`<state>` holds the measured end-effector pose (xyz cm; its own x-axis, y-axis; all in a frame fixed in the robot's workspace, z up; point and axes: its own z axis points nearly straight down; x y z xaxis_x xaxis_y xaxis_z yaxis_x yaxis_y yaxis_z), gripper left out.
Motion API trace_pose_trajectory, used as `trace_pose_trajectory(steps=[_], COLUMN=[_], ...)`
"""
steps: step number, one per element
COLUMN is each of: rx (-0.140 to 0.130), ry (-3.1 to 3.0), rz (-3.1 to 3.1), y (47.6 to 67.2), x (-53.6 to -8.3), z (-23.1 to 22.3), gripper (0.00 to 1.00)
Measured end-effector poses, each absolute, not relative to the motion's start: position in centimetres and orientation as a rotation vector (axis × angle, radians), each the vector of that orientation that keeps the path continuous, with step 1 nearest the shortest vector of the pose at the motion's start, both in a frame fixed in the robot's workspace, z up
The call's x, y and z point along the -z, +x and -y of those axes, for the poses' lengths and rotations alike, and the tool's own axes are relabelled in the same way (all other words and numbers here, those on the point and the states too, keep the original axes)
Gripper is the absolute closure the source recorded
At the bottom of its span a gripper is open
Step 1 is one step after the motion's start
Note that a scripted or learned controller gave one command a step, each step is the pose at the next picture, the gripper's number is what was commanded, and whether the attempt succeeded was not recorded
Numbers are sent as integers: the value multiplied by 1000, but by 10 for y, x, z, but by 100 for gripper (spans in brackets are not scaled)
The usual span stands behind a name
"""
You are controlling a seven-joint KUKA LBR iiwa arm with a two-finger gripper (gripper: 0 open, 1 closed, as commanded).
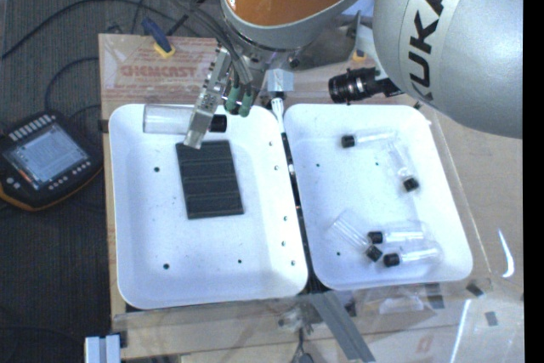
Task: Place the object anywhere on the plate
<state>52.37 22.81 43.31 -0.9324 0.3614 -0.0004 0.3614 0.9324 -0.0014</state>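
We see the gripper [198, 132] over the left bin [144, 268], tip at the far edge of the dark plate [210, 179]; can't tell its state. A clear vial [166, 118] w/ black cap lies just beyond the plate, beside the tip.

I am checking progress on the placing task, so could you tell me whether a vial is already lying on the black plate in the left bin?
No, the black plate carries nothing, and the vial lies beside it on the floor of the left bin.
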Motion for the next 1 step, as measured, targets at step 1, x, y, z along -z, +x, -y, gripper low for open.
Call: trace_pose_trajectory(steps=[1], rx=[1], ry=[303], rz=[-3126], y=[496], x=[-433], z=[-233], gripper=[100])
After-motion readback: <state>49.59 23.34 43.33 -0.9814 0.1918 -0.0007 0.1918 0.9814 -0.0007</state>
